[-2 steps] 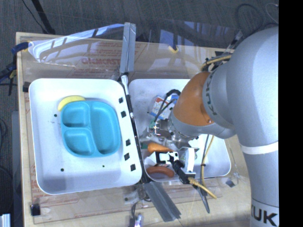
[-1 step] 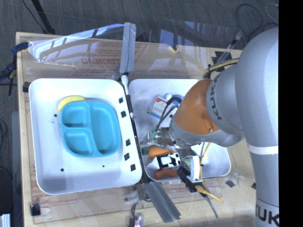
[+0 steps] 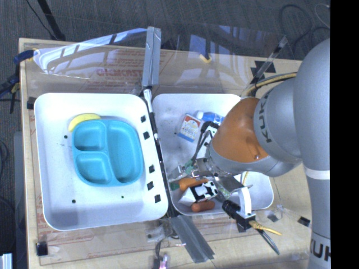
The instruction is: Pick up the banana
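Observation:
The banana (image 3: 84,119) is yellow and lies in the left bin (image 3: 50,167), mostly hidden behind the far left corner of a blue divided tray (image 3: 106,152). Only its curved top edge shows. My gripper (image 3: 201,188) is down in the right bin (image 3: 263,195), near that bin's front, far to the right of the banana. It hangs over an orange carrot-like piece (image 3: 188,182) and a brown sausage (image 3: 202,206). The arm's orange band (image 3: 238,136) hides much of the right bin.
A small white and red carton (image 3: 190,128) and a blue item (image 3: 211,117) lie at the back of the right bin. A ridge with black clips (image 3: 152,150) separates the two bins. Cables run along the bench at the right.

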Motion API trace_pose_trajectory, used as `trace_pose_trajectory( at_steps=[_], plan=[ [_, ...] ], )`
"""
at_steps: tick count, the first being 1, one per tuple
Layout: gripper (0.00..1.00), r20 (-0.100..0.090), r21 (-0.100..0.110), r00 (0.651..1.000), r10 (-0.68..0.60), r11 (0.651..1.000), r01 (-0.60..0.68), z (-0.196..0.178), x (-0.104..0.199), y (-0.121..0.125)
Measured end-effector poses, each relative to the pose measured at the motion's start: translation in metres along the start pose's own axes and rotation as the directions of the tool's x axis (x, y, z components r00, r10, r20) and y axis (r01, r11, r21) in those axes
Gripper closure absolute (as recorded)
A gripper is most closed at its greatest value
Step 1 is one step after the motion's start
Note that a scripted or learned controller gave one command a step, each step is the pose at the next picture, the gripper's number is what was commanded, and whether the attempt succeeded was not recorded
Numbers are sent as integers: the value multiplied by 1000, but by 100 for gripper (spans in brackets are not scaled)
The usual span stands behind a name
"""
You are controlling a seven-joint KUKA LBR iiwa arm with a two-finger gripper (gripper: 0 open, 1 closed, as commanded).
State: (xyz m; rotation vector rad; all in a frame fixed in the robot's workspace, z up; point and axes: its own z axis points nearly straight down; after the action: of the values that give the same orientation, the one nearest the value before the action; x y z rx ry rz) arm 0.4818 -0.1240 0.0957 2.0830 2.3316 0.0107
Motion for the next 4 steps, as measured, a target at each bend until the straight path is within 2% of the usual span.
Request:
trace_pose_trajectory(
  at_steps=[1,2,3,4],
  plan=[
    [0,0,3,979,206,979,-206,1,6,0],
    [100,3,-2,980,199,980,-199,-9,6,2],
    [0,3,-2,980,199,980,-199,-9,6,2],
    [0,-5,14,995,97,995,-97,-25,-2,-4]
  ],
)
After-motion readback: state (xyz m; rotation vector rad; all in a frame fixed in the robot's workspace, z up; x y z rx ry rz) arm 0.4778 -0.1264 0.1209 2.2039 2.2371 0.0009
